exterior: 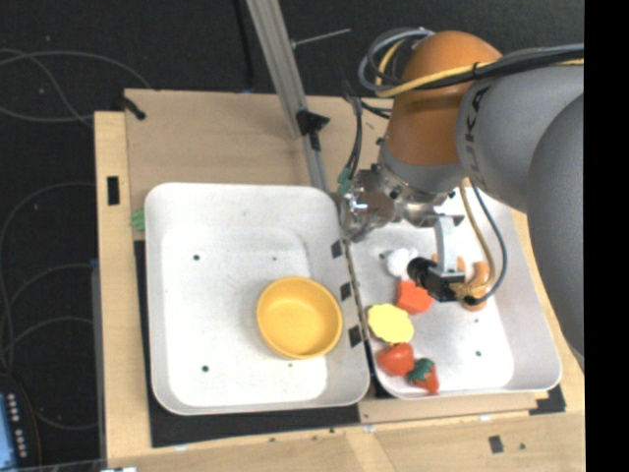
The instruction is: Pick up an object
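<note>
The end effector hangs over the right bin's upper left corner (apart or together, I cannot tell). Nearer the camera in that bin lie an orange block, a yellow piece and a red fruit. A yellow bowl sits in the left bin.

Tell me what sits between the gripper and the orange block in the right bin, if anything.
A small white object lies in the right bin roughly on the line from the gripper to the orange block, close beside the block. Nothing else visible intervenes.
</note>
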Available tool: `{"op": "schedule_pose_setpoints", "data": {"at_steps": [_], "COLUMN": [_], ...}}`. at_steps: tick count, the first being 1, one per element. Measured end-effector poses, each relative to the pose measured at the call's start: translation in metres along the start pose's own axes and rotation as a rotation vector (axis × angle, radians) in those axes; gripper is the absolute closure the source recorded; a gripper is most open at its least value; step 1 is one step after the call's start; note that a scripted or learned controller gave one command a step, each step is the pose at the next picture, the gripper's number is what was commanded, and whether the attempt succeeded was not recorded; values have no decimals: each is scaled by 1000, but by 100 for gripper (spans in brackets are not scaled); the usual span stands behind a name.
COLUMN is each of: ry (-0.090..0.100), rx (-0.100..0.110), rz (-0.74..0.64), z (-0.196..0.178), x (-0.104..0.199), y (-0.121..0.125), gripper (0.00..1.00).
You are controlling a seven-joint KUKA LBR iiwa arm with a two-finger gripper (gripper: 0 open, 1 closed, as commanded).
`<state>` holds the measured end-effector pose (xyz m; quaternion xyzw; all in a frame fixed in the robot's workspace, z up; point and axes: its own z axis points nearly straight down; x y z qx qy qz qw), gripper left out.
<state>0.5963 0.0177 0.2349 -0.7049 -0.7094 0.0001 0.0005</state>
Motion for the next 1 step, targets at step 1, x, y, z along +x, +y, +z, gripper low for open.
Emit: {"op": "schedule_pose_setpoints", "data": {"at_steps": [1], "ry": [2], "rx": [0], "rz": [1], "z": [-10], "x": [42], "y": [-18], "gripper": [100]}}
